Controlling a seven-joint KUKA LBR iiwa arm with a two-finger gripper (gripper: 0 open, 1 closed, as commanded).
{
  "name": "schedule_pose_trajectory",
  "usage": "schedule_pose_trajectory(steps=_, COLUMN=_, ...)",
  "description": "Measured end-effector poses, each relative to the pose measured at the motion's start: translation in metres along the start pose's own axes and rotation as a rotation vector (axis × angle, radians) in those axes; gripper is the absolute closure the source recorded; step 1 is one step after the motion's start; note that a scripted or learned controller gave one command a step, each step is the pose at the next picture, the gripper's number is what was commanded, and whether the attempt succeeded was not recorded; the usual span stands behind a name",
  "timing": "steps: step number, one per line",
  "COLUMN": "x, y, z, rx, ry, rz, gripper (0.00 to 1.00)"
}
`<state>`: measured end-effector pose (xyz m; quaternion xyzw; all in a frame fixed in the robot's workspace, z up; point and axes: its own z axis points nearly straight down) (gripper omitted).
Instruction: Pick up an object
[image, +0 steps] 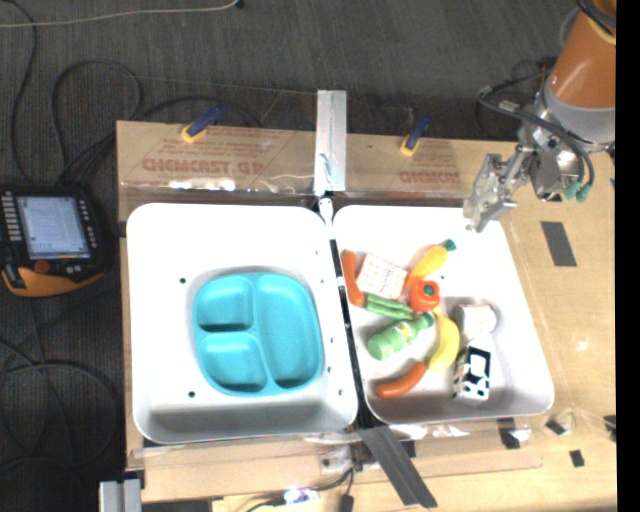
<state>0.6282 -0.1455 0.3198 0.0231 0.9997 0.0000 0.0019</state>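
Hovering jaws (487, 205) above right bin (520, 300)

Tray (258, 332) in left bin (160, 240)

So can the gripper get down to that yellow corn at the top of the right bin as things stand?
Probably yes. The gripper hangs above the right bin's far rim, and the yellow corn lies close below it, on top of the pile with nothing over it. The orange piece touching it may crowd the grasp.
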Motion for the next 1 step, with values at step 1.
schedule_pose_trajectory(steps=1, x=-0.0227, y=-0.0725, z=0.0391, rx=0.0, ry=0.0, rz=-0.026, gripper=1.0)
